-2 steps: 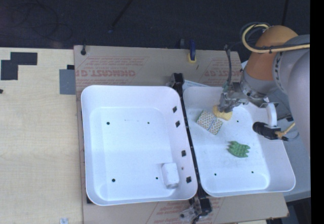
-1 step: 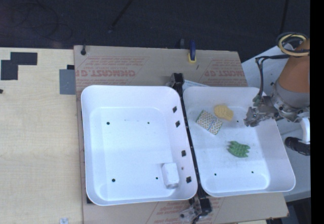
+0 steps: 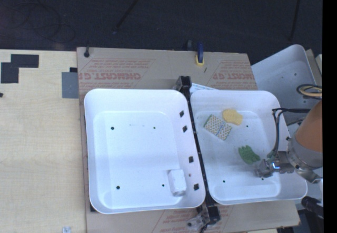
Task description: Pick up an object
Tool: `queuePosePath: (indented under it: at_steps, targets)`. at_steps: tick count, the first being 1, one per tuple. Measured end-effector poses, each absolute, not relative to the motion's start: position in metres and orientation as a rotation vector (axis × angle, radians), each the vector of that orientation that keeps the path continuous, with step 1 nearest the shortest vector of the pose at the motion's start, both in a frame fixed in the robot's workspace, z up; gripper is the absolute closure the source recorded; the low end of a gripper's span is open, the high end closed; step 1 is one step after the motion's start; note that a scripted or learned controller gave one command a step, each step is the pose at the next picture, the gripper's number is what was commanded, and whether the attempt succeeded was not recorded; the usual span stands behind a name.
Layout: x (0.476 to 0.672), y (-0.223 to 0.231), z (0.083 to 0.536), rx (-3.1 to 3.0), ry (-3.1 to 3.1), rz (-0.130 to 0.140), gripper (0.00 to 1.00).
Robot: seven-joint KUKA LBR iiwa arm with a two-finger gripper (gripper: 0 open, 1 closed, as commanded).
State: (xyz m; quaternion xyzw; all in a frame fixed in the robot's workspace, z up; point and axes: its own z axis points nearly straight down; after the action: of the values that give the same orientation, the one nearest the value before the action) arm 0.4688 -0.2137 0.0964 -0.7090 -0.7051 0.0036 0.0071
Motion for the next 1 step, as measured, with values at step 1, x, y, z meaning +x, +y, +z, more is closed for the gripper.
queuePosePath:
  at_steps: [1]
  targets:
    - [0.5183,-0.1652,0.1945,-2.218,-2.234,-0.01,1.0]
